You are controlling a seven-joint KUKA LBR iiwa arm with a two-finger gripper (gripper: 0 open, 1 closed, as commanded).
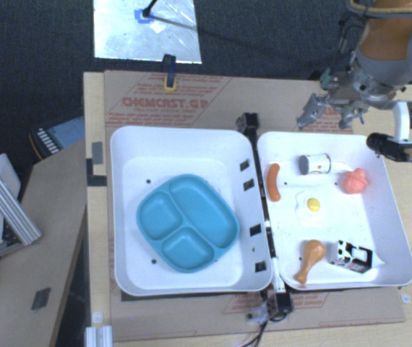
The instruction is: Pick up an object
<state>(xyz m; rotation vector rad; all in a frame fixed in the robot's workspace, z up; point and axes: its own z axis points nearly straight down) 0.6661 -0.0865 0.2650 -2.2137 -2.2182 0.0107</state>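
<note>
Tool (327, 116), fingers spread wide and holding nothing, above the far edge of the right bin (397, 215). Inside lie a sausage (273, 181), can (314, 164), pink toy (354, 181), fried egg (311, 206), drumstick (309, 259). Left bin (126, 165) holds a blue divided plate (186, 222).

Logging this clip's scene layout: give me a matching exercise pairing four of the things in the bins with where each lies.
Things:
1. blue divided plate
2. hot dog
3. pink toy
4. drumstick

Places:
A. right bin, near its front edge
B. left bin, in the middle
C. right bin, along its left wall
D. right bin, near its right wall

Pairs: 1-B, 2-C, 3-D, 4-A
</note>
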